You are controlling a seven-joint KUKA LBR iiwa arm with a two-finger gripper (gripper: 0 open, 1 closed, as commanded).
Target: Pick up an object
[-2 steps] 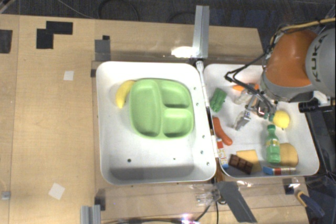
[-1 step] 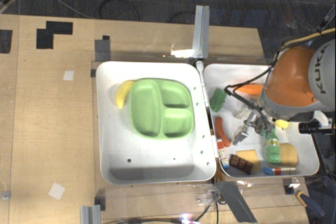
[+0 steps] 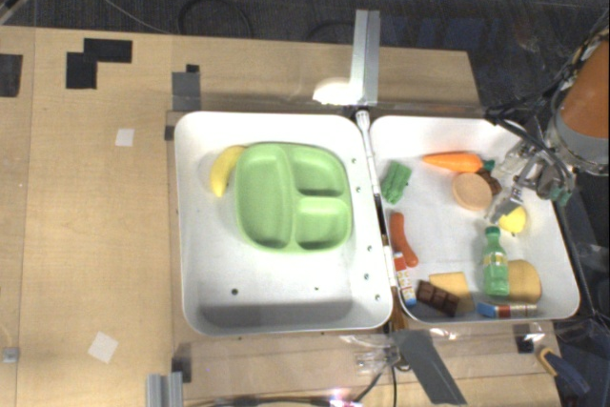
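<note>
The gripper (image 3: 510, 195) hangs over the right bin (image 3: 568, 254), reaching in from the right; whether its fingers are apart or together cannot be told. Just below it lies a small yellow object (image 3: 514, 221), and just left of it a round tan piece (image 3: 471, 193). An orange carrot (image 3: 454, 162) lies up from that piece, and a green bottle (image 3: 494, 264) stands below the yellow object. The left bin (image 3: 195, 253) on the worktop (image 3: 86, 234) holds 1 green divided tray (image 3: 289, 195) with a banana (image 3: 223, 171) at its left edge.
</note>
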